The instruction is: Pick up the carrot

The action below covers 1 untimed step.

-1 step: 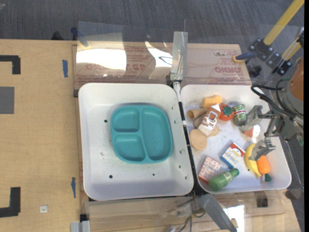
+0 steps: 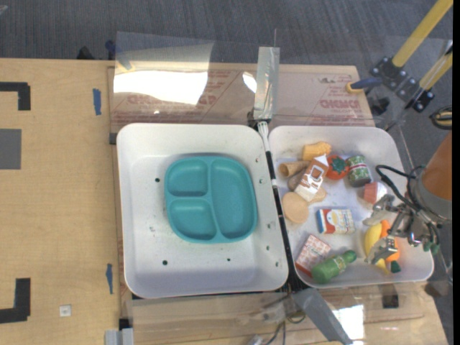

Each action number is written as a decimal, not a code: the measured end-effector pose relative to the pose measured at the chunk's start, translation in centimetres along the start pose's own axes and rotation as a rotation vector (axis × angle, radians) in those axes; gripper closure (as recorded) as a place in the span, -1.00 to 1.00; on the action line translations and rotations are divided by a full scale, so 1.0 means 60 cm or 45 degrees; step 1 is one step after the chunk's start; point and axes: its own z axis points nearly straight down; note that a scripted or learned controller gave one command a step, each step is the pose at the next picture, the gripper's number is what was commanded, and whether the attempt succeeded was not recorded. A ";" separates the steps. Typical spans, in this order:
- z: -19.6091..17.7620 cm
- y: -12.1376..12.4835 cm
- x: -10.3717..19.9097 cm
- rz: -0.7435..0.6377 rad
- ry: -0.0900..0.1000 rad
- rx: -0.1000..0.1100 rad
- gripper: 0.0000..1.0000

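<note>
Carrot (image 2: 388, 244) sits in the right bin (image 2: 402, 149), beside the banana (image 2: 371, 237), under the gripper (image 2: 392, 239); grip state unclear. Likely light, hard, slick plastic; take it mid-body across the width.

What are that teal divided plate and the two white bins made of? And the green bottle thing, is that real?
The teal three-compartment plate looks like moulded plastic with a smooth matte finish: uniform colour, soft rounded ridges. The left white bin and the right white bin look like thin formed plastic, slightly glossy, with rounded rims. The small green bottle seems a shiny plastic toy, though it is too small to be sure.
</note>
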 end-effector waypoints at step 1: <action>0.034 0.035 0.014 0.085 -0.010 0.001 -1.00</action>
